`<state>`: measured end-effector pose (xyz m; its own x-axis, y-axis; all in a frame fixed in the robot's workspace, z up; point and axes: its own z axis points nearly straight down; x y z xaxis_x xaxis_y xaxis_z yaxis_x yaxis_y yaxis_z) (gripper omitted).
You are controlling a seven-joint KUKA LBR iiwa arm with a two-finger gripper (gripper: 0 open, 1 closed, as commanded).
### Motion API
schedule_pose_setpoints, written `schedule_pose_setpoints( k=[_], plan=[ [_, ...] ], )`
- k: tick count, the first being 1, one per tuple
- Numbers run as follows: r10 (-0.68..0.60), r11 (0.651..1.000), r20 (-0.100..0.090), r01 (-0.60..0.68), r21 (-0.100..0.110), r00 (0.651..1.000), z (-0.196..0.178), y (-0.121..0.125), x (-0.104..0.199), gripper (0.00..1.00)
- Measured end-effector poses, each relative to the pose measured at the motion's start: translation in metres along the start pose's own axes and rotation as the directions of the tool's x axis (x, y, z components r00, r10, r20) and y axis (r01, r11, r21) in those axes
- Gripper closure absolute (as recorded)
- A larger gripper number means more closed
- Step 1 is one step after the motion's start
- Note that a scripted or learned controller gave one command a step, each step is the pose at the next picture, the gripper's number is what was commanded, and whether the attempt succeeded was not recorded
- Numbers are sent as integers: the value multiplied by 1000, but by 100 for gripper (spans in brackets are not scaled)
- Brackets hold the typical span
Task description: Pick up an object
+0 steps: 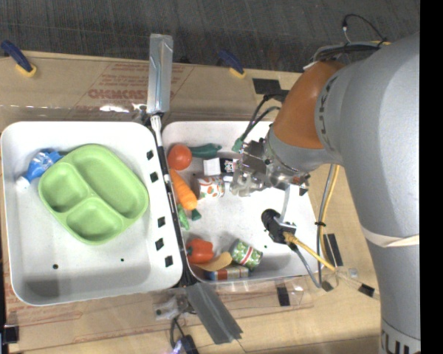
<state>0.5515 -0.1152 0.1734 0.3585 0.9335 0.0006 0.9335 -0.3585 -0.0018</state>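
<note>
My gripper (pixel 241 183) hangs over the middle of the right bin (pixel 299 198), reaching in from the right under the orange wrist band. Just left of it lie a small white can with an orange label (pixel 212 190) and a black-and-white box (pixel 227 165). Further left, an orange carrot (pixel 184 190) lies along the bin's left wall with a red tomato (pixel 179 155) above it. A dark green vegetable (pixel 205 151) lies at the top. Nothing can be seen held.
At the right bin's front lie a red pepper (pixel 200 251), a tan wooden piece (pixel 220 262) and a green patterned can (pixel 246 254). The left bin (pixel 29 271) holds a green divided plate (pixel 94 192) and a blue object (pixel 38 162).
</note>
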Motion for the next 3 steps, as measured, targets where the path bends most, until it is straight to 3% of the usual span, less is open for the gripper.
schedule_pose_setpoints(
  k=[1,2,3],
  plan=[
    [0,1000,1,0,2,1000,1,0,0,0],
    [-71,997,-4,71,-24,997,58,14,21,0],
    [-246,969,1,246,2,969,82,-31,3,0]
  ],
)
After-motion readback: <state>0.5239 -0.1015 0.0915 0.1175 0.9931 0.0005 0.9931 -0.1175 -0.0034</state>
